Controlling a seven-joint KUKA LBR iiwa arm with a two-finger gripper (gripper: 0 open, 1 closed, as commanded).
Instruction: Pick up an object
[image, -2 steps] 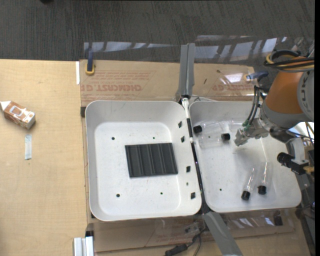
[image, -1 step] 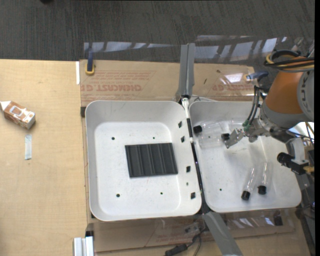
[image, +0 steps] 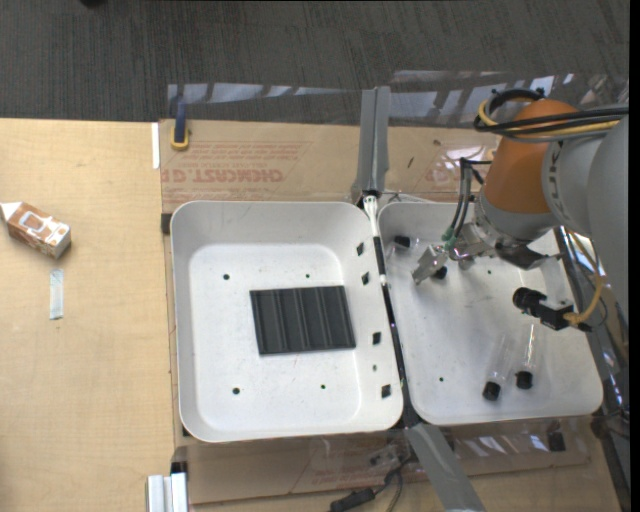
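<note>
Right bin (image: 560, 400): two clear tubes with black caps lie near its front right corner, side by side, caps toward the front. Left tube (image: 497, 372), right tube (image: 526, 358); close together, contact not resolvable. Both flat on the bin floor, nothing gripping them.

A small black piece (image: 402, 242) sits in the same bin near the back left corner, just beside the wall shared with the other bin.

Gripper (image: 436, 264): low over the back part of the right bin, between the small black piece and the tubes, nearer the piece. Apart from the tubes. Whether it is open or closed: cannot tell at this angle. Nothing seen in its grasp. The arm (image: 585, 170) enters from the right, orange band (image: 515, 170) above the wrist.

Left bin (image: 190, 400): one dark ribbed slab (image: 302, 320) lying flat at about the middle of the floor.

Counter (image: 80, 400): a small printed carton (image: 38, 230) lies well left of the bins, with a pale strip (image: 56, 297) just in front of it.
</note>
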